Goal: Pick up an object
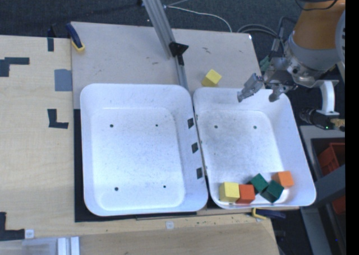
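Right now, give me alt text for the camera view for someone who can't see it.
The open gripper hovers with nothing between its fingers over the far edge of the right bin, whose near end holds a yellow block, two orange blocks and two green blocks. Another yellow cube sits on the bench behind the bins.

Two shallow white bins sit side by side: the left bin (134,147) and the right bin (247,147). There are six blocks in all: two yellow, one (212,78) on the bench and one (229,191) in the right bin; two orange (246,193) (285,179); and two dark green (259,182) (273,191).
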`<control>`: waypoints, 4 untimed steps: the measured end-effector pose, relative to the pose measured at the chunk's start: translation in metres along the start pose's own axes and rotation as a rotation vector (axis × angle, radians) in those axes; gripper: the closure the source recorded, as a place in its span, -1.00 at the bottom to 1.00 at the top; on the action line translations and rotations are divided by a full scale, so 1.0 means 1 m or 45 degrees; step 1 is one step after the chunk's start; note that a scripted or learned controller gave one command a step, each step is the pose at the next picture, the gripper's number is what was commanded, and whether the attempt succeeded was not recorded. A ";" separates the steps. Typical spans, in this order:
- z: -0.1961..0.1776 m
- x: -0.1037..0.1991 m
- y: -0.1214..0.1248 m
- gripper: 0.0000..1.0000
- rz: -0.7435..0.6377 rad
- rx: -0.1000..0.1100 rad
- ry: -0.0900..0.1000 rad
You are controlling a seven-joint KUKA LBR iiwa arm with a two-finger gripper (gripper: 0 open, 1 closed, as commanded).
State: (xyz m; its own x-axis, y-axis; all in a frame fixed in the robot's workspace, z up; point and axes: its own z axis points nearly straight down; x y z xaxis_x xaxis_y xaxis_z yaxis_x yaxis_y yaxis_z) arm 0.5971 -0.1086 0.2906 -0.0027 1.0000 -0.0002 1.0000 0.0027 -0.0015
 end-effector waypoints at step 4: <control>0.068 0.012 0.084 -1.00 0.001 0.001 -0.001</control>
